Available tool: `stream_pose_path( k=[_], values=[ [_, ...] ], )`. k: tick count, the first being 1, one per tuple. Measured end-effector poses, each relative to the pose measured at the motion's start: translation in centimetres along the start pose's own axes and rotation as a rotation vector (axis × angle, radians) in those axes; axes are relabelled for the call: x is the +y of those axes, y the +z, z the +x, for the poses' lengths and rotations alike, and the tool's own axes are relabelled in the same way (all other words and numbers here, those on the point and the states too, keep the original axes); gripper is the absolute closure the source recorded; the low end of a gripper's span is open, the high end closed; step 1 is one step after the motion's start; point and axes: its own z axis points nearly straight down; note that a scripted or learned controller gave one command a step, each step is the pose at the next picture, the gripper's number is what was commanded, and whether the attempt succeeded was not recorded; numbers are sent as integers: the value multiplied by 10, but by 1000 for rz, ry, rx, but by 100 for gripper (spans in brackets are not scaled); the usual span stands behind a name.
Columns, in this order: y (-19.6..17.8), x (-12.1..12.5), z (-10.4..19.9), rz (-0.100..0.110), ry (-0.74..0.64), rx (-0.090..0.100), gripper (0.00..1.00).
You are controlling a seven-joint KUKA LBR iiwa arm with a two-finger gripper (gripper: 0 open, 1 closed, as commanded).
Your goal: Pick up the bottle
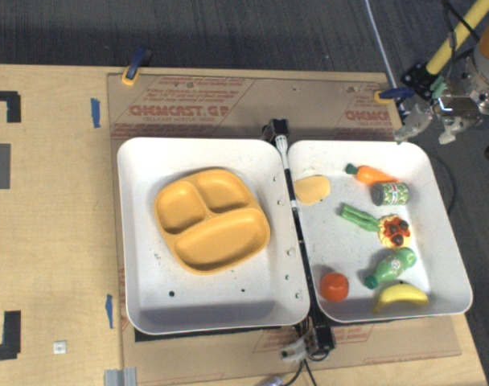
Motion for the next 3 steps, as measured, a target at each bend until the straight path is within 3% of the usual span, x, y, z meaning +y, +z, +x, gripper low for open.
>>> stream_pose_path(
  k=[1, 2, 3],
  values=[
    [83, -35, 58, 0, -11, 0, 0],
    [180, -96, 78, -3, 184, 1, 0],
    [181, -60, 84, -2, 486, 0, 0]
  ],
)
